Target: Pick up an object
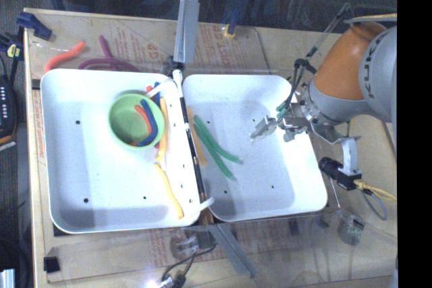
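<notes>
Dark carpet surrounds your plywood bench. Take the right-hand shallow white plastic bin as landmark: your two-finger metal gripper hangs over its middle, fingers spread and holding nothing, likely ready to descend. Green rubbery strips lie near its left wall, well apart from the gripper.

Plywood bench, printed lettering on surface. Two shallow white bins side by side: left bin, right bin. Far left on bare wood: orange strip, purple cord. Blue clamp at far-left corner.
</notes>
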{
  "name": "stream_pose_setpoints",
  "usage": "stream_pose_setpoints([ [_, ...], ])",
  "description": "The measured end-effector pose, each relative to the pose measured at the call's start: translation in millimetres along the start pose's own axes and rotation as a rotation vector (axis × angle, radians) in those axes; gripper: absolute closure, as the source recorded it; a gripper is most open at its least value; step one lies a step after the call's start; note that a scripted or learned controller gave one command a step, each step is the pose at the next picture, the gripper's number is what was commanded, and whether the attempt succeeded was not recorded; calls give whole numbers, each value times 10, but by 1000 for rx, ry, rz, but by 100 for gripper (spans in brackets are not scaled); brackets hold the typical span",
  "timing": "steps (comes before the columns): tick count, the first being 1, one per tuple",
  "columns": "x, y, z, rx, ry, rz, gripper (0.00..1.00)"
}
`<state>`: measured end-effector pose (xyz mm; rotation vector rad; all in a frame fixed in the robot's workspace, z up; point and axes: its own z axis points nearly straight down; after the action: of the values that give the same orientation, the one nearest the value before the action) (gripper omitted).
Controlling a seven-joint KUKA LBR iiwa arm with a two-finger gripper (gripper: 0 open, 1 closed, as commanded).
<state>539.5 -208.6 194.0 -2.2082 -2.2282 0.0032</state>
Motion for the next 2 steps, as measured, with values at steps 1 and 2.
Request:
stream_pose_setpoints([
  [1, 817, 567, 916, -2, -3, -105, 0],
  [2, 977, -207, 972, -16, -14, -91, 0],
])
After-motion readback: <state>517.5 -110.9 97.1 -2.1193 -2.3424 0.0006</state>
